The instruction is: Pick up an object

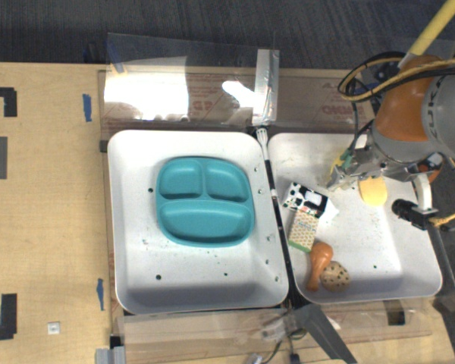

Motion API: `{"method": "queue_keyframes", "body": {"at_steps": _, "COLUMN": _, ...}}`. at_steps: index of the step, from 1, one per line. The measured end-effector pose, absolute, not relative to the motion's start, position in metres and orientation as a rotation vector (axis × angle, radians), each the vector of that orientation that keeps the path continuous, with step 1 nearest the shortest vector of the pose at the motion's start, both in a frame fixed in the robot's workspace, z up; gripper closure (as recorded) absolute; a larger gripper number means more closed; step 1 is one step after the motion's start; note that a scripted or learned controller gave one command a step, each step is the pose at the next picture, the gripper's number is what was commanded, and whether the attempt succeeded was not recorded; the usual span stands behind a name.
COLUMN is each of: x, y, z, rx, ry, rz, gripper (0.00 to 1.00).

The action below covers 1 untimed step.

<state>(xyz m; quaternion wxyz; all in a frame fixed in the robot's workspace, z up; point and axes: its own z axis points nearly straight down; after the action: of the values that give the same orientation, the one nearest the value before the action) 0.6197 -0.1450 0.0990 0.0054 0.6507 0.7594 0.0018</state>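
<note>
Reaching in from three o'clock, the arm (421,116) hangs over the right bin (409,275); whether its gripper (350,165) is released or clenched I cannot tell. A yellow object (374,191) lies just beside it at four o'clock. The left bin (129,203) bears a teal tray (205,201).

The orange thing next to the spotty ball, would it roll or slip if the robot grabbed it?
The orange thing looks pear-shaped, fat at the top and thin at the bottom, so it would probably wobble in a curve rather than roll straight. Its skin looks smooth, so it might slip from the fingers. It seems to touch the speckled ball, which a push would likely nudge.
</note>
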Motion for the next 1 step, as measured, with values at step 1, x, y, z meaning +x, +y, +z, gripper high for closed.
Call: {"method": "queue_keyframes", "body": {"at_steps": 1, "x": 0.6141, "y": -0.1464, "z": 0.1652, "rx": 2.193, "ry": 2.240, "rz": 0.007, "gripper": 1.00}}
